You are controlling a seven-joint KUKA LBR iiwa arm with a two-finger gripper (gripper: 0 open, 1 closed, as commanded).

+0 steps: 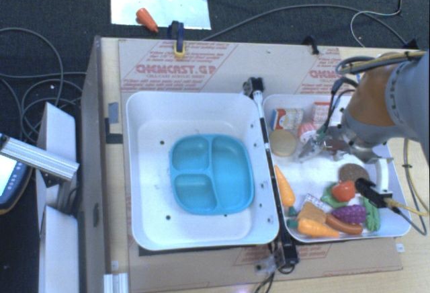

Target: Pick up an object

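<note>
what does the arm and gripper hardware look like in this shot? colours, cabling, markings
The arm is a thick rounded grey KUKA link with a broad orange band above the wrist. Thin cables loop beside the band. Below sits a grey metallic wrist block, then the gripper, small and silvery. No markings are legible at this resolution.

A bench [201, 63], topped with printed cardboard, is seen bearing two white bins, left [144, 171] and right [398, 214], side by side.

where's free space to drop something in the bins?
Left white bin: bare floor surrounding the blue divided plate, widest along its left wall. Right white bin: crowded; toy food heaped at the near end, the gripper over the middle.
</note>
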